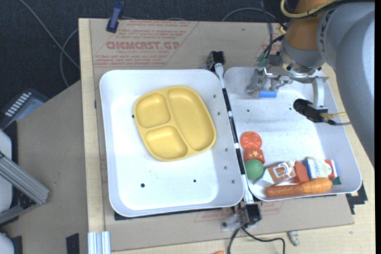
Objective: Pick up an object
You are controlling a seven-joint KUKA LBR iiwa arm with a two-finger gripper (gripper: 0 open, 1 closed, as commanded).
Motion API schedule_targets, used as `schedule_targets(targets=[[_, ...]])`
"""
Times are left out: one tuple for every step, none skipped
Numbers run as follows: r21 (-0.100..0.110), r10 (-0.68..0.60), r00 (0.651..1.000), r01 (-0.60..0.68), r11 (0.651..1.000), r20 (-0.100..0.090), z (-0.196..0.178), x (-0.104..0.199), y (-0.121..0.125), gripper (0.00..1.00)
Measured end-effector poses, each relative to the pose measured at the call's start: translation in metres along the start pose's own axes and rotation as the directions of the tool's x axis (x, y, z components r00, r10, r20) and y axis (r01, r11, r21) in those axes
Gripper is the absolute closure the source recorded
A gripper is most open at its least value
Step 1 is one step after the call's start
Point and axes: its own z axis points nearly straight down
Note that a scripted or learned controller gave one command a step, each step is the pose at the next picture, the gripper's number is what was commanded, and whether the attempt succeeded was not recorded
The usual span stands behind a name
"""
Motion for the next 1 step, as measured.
schedule_targets(targets=[[-0.009,0.0,1.0,0.0,1.0,0.002,-0.0758,0.0539,-0.0181,1.0]])
